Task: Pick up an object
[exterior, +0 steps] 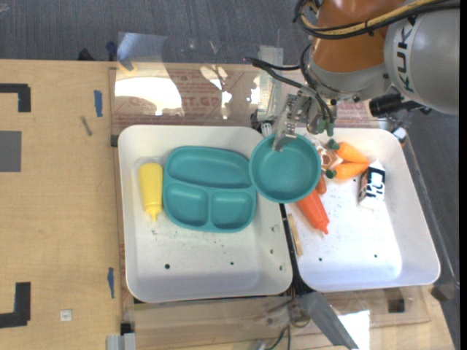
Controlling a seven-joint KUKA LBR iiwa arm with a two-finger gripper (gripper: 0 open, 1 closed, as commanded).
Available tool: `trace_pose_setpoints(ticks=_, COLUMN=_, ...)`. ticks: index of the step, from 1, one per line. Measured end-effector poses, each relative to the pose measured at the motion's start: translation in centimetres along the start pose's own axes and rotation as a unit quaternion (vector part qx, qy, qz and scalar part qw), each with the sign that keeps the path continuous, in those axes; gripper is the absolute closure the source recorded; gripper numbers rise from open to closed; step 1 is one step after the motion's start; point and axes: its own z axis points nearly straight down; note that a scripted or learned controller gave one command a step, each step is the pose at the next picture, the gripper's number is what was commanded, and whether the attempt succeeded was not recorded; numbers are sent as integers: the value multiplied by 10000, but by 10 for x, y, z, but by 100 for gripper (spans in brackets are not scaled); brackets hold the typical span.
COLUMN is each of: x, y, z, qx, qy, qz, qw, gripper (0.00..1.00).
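- Overhead, the arm [379, 28] reaches in from the right, its gripper [286, 131] pointing down at the teal bowl's [286, 172] far rim, fingers pinched on that rim.
- Bowl straddles the divider between the bins.
- Arm casing reads "KU"; the white carton's [373, 186] print is illegible.

You can see two white bins [219, 286] on a light brown wooden bench [51, 217]. The bowl [286, 172] and the tray with sections [208, 188] are both teal. The squeeze bottle [151, 188] is yellow. The carrots [349, 160] are orange. The little box [373, 187] is black and white. The arm [430, 46] is grey with an orange band [361, 6].
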Motion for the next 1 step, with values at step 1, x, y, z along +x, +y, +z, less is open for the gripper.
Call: trace_pose_setpoints(ticks=1, x=-33, y=-101, z=25, qx=24, qy=22, qz=-663, qw=9978, gripper=100)
